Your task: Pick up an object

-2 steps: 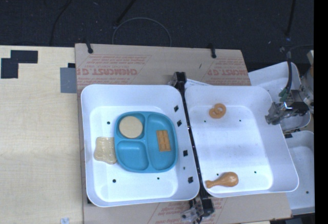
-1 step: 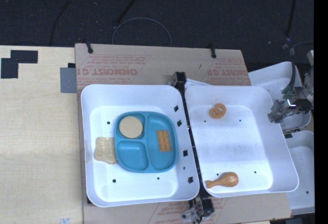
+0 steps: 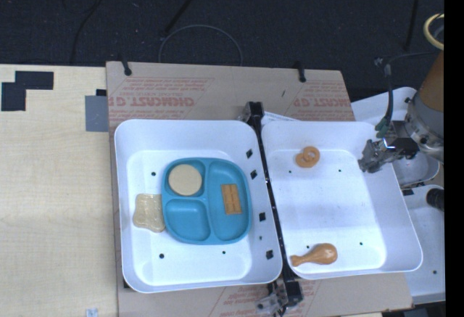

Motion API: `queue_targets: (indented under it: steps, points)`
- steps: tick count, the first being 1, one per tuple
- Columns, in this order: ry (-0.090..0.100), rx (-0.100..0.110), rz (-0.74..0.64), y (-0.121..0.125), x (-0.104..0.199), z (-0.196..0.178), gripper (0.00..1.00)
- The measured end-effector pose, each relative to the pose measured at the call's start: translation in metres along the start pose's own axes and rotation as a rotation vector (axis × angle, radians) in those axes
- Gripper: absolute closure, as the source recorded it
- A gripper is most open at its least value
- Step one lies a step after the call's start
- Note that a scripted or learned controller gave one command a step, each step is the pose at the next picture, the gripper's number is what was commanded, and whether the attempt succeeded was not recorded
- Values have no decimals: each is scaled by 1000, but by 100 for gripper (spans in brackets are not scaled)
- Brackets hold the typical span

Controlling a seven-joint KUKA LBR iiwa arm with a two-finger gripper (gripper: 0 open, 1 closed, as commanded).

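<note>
White plastic forms both bins on the counter (image 3: 58,185). In the right bin (image 3: 330,199) two loose pieces are spread well apart, so each can be approached alone: a ring (image 3: 308,157) far, a drumstick (image 3: 316,255) near. The hand (image 3: 375,154) is poised at that bin's far right rim; its state cannot be told, being small and blurred. The arm is cut off at the right. In the left bin, a blue tray (image 3: 206,201) is seen.
</note>
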State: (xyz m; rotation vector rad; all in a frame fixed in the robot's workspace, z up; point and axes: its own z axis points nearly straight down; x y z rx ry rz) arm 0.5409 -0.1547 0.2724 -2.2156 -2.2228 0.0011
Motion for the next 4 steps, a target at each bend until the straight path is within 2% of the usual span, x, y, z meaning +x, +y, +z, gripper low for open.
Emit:
queue_targets:
  steps: [1, 4]
  points:
    - [0, 1, 0, 9, 55, 16, 100]
    - [-1, 1, -1, 29, 231, 33, 100]
